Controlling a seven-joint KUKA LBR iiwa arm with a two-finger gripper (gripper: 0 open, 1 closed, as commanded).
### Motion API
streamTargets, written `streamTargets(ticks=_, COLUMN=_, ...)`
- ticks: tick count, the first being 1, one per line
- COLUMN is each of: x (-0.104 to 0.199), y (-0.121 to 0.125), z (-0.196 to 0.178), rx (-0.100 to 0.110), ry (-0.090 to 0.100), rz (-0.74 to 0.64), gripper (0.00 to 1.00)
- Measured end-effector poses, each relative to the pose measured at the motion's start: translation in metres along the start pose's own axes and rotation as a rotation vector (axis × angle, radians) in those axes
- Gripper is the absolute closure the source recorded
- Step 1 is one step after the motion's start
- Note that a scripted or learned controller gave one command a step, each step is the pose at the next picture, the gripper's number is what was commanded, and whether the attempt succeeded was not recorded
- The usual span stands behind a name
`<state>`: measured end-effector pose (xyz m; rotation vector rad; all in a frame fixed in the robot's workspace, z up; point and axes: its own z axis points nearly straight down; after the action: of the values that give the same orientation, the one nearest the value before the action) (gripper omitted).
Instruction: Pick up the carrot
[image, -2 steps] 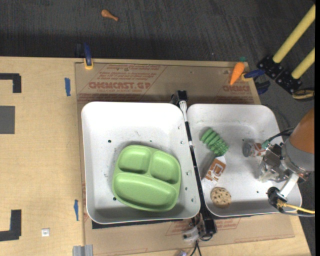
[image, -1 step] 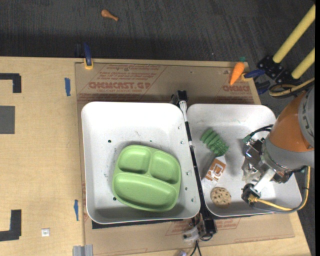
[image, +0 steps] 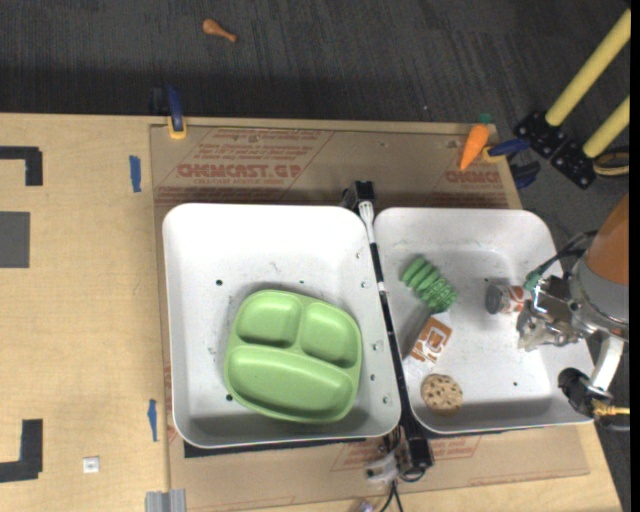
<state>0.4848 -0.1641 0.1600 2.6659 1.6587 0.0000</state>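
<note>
1 clear risk: closing on nothing or on the wrong item, with gripper (image: 540, 318) low at the right bin's (image: 452, 216) right side, open or closed impossible to tell, beside a grey piece (image: 495, 298), and carrot (image: 474, 146) lying outside, just beyond that bin's far rim.

The carrot (image: 474, 146) lies outside on the board behind the right bin (image: 470, 225), while the gripper (image: 540, 318) hangs over that bin's right side, well apart from it, near a small grey object (image: 495, 298).
</note>
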Motion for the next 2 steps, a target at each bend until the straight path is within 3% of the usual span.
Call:
streamTargets(ticks=1, x=0.070, y=-0.040, z=-0.056, rx=0.001, ry=0.001, rz=-0.141, gripper=1.00)
streamTargets(ticks=2, x=0.018, y=-0.015, z=-0.023, rx=0.004, ry=0.002, rz=-0.319, gripper=1.00)
